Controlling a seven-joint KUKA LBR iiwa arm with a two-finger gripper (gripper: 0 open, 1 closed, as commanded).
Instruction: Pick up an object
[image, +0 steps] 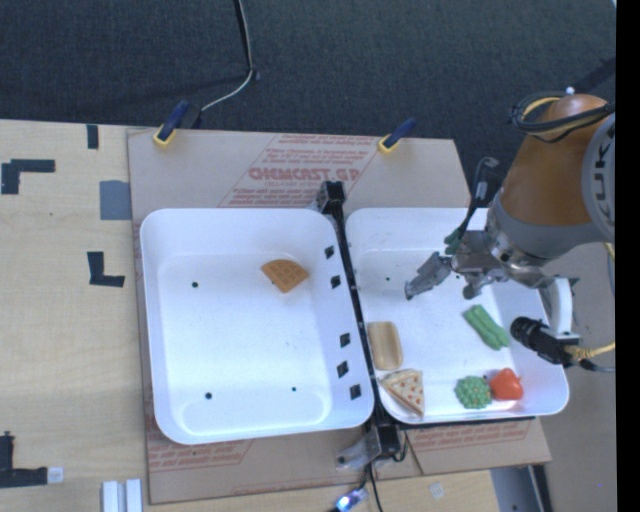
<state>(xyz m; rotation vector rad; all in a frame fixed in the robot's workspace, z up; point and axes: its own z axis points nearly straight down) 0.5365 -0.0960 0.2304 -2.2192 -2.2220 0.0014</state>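
Arm (550, 170): comes in from the right, grey with an orange band, its bulk hanging over the right bin's far right part.
Gripper (447, 281): over the middle of the right bin, tilted; one finger (425, 278) points toward the divider, the other (472, 287) sits nearer the arm. The two are spread apart with nothing between them.
Right bin (400, 225): its far half is bare white floor, so the open room lies there and under the gripper; its things crowd the near edge.
Bun (385, 345): tan, lying just beside the divider, in the near left part of the right bin.
Sandwich (406, 391): a wedge in the near left corner, just below the bun, close to the rim.
Broccoli (473, 392): at the near edge, right of the sandwich with a gap between.
Tomato (506, 384): red, touching or nearly touching the broccoli, close to the near right corner.
Green pod (485, 326): slanted, near the right edge, just beside the gripper's right finger but apart from it.
Left bin (160, 300): almost all bare floor, wide room on every side.
Cracker (285, 274): orange-tan, alone in the left bin's far right part, well off the rims.
Divider (345, 300): the two rims meet here, with black marks along it.
Board (290, 170): brown, under both bins, clamped at its far edge.
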